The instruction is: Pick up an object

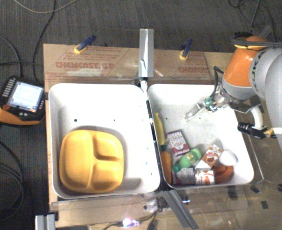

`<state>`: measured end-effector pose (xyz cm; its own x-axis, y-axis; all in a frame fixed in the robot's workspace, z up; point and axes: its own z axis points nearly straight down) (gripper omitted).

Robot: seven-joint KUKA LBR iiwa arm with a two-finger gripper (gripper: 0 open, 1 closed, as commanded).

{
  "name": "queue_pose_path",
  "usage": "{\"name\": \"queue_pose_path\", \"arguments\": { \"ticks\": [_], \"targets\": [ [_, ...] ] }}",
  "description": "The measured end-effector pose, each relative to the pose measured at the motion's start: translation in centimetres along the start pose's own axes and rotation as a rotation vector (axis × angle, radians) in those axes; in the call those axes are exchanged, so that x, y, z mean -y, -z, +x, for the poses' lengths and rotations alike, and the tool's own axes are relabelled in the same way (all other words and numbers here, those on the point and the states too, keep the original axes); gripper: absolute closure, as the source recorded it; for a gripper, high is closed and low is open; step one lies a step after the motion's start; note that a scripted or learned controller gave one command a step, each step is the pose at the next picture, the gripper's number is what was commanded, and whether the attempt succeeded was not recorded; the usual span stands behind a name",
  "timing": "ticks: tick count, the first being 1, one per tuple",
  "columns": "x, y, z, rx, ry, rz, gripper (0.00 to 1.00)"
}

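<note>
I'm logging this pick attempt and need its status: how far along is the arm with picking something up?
Done: the gripper is over the right bin, above its bare upper part. In hand: nothing shows between its fingers, which look spread. Left: the whole pick. The green bottle, red carton and other items lie clustered at the bin's lower end, apart from the gripper. The yellow tray sits in the left bin.

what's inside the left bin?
The left bin holds one yellow divided tray, lying toward its near-left corner. Whatever may lie beneath the tray is covered.
</note>
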<state>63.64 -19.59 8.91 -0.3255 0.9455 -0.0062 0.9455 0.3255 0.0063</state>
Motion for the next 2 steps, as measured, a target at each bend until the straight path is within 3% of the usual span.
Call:
{"name": "queue_pose_path", "arguments": {
  "ticks": [1,2],
  "targets": [
    [10.2,0.5,1.3,-0.008,-0.009,-0.008,0.0],
    [5.2,0.2,-0.3,-0.008,-0.007,-0.006,0.0]
  ]
}}
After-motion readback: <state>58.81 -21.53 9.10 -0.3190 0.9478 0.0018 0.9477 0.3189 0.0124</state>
